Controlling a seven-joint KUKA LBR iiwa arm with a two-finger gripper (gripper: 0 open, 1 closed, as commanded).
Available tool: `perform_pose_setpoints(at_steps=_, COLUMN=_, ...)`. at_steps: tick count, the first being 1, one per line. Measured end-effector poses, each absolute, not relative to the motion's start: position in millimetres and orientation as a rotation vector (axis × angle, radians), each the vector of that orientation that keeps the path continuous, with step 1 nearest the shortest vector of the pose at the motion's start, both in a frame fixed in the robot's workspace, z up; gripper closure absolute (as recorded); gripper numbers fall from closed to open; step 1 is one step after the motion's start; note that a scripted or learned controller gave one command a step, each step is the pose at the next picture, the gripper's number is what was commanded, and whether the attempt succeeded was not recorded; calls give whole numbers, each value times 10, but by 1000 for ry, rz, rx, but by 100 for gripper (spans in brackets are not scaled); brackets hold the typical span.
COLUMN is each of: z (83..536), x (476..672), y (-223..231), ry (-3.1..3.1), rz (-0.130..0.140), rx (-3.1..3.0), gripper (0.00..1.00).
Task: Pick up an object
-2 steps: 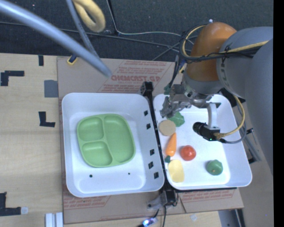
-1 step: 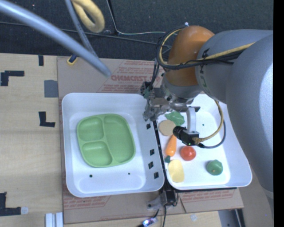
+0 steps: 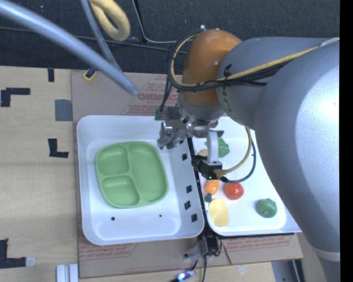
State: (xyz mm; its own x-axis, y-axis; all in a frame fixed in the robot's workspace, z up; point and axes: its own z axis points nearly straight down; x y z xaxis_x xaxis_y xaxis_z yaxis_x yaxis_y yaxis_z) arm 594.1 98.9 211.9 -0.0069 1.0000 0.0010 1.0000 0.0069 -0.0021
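Note:
The right bin [image 3: 276, 223] holds a red tomato [image 3: 234, 190], a green pepper [image 3: 267, 207], a pale yellow piece [image 3: 219, 212], a small orange piece [image 3: 212, 187] and a green leafy item [image 3: 222, 147] partly hidden by the arm. My gripper [image 3: 170, 136] hangs over the far right corner of the left bin [image 3: 88, 165], near the wall between the bins. Nothing shows between its fingers. The grey arm with its orange band covers the far part of the right bin.
A green divided plate [image 3: 131, 173] lies in the middle of the left bin. Both bins rest on a brown cardboard sheet [image 3: 110, 93]. A grey hose [image 3: 66, 44] crosses the top left, with a yellow loop [image 3: 110, 16] beside it.

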Motion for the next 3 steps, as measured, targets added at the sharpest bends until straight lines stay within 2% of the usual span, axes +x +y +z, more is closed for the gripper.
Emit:
perform_pose_setpoints(at_steps=1, z=2316, x=5898, y=1026, ry=-2224, rz=0, rx=-2218, gripper=100)
perform_pose_setpoints(at_steps=2, z=2159, x=5960, y=1022, ry=-2223, rz=6, rx=-2219, gripper=100)
perform_pose_setpoints(at_steps=3, z=2167, x=5959, y=1022, ry=-2223, rz=5, rx=-2220, gripper=0)
